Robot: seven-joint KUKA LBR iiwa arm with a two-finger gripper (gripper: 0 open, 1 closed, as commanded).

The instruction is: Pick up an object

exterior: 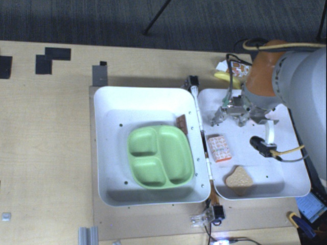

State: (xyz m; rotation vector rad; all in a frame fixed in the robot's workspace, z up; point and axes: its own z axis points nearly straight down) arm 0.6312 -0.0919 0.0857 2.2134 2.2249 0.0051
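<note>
Behind green tray point(160, 155), brown item point(181, 121) partly hidden, unidentifiable.

Pale green divided plate point(160, 156) in white left bin point(102, 152). Brown sliver point(181, 121) at plate's edge. White right bin point(286, 177): white packet point(219, 148) with red-orange grid print, speckled tan lump point(239, 178). Surface point(46, 162) light wood. Arm point(306, 86) grey, orange band.
</note>
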